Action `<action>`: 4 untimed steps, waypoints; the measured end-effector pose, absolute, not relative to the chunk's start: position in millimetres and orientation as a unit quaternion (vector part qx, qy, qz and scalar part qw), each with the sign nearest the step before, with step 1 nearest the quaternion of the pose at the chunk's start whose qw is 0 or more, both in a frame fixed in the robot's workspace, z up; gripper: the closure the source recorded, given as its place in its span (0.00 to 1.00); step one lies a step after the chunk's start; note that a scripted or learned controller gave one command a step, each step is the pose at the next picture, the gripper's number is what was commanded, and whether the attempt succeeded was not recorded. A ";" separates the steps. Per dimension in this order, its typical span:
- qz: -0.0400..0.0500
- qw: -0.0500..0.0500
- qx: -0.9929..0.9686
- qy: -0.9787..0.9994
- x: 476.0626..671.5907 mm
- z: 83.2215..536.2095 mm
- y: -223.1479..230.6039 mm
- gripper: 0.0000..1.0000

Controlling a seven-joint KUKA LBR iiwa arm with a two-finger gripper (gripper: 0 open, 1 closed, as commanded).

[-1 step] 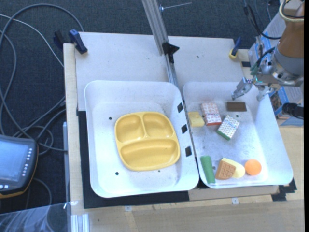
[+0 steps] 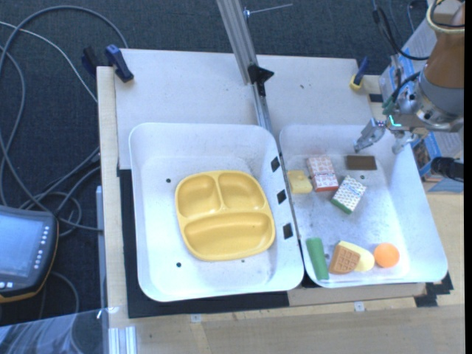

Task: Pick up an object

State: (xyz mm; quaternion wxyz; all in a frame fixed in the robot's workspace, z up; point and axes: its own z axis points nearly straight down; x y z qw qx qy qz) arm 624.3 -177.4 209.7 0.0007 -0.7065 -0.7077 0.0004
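patterned boxes (image 2: 322, 173), print too small to read, no legible labels

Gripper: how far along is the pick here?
Nothing looks picked yet. The gripper hovers open and empty over the right bin's far edge, near the brown tile. The orange ball and green block lie untouched. Descent, grasp and lift remain.

End effector (image 2: 383, 133) hangs open-fingered at the frame's upper right, over the right bin (image 2: 417, 220). Below it sit a brown block (image 2: 361, 162), red-white box (image 2: 322, 173), green-white box (image 2: 349, 194); lower right, an orange ball (image 2: 386, 255).
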 end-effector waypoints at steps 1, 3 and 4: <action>0.002 0.003 -0.707 -0.708 615.3 158.9 -171.0 0.00; -0.001 -0.001 -0.707 -0.707 616.0 96.8 -165.7 0.00; -0.002 -0.002 -0.707 -0.708 617.2 108.7 -165.4 1.00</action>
